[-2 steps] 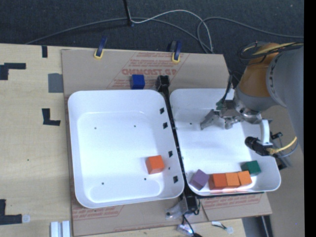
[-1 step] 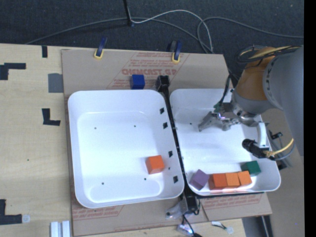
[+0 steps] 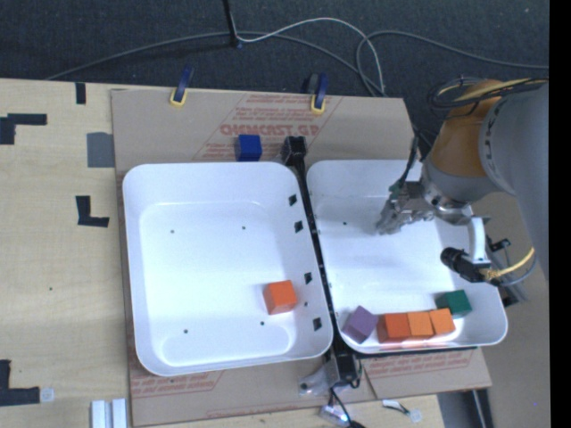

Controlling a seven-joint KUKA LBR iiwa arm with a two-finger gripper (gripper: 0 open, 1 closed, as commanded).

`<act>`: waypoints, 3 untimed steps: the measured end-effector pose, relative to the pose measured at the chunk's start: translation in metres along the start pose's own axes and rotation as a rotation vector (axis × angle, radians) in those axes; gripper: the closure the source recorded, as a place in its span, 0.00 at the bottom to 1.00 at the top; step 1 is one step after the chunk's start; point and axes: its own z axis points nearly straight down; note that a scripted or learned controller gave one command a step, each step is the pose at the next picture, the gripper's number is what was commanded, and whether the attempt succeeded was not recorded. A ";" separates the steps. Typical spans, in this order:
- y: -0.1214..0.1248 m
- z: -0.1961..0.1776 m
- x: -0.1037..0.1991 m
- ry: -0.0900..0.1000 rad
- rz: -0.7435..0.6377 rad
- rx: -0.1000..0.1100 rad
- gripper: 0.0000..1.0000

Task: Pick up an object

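My gripper (image 3: 389, 221) hangs over the upper middle of the right bin (image 3: 357, 178), below the grey arm with its orange band (image 3: 459, 145). Nothing shows in it. Along the right bin's front wall lie a purple block (image 3: 359, 324), a row of orange blocks (image 3: 417, 325) and a green block (image 3: 457, 303), all well below the gripper. An orange cube (image 3: 280, 297) sits alone in the lower right part of the left bin (image 3: 152, 194).
A blue block (image 3: 249, 146) rests on the cardboard behind the left bin. A black divider (image 3: 308, 230) runs between the bins. Cables trail across the dark floor at the top.
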 end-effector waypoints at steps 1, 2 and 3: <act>-0.003 -0.062 -0.002 0.000 0.001 -0.004 1.00; -0.002 -0.114 -0.002 0.000 0.001 -0.003 1.00; 0.010 -0.109 0.049 0.001 -0.003 0.001 1.00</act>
